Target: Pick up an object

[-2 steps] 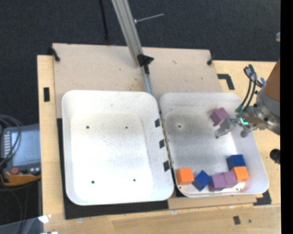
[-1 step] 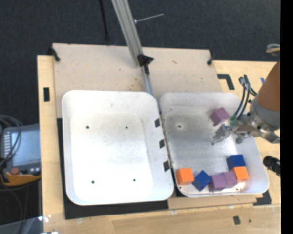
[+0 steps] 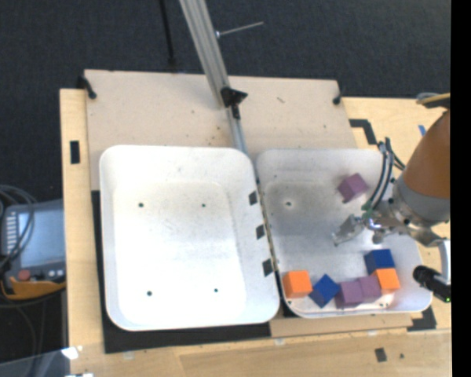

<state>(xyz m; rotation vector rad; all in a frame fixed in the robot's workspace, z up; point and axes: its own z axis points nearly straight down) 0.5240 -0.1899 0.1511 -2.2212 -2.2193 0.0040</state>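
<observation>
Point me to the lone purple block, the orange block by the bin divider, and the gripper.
lone purple block (image 3: 352, 186), camera view, middle of its top face.
orange block (image 3: 298, 283), camera view, centre of its top face.
gripper (image 3: 347, 232), camera view, midway between its fingertips.

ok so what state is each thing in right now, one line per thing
grey two-finger gripper: low over the right bin, nothing visible between its fingers
lone purple block: loose on the bin floor, apart from the rest
orange cube at bottom left: resting beside a blue cube
purple blocks at the front wall: lying side by side
right shallow white bin: holds all the blocks
</observation>
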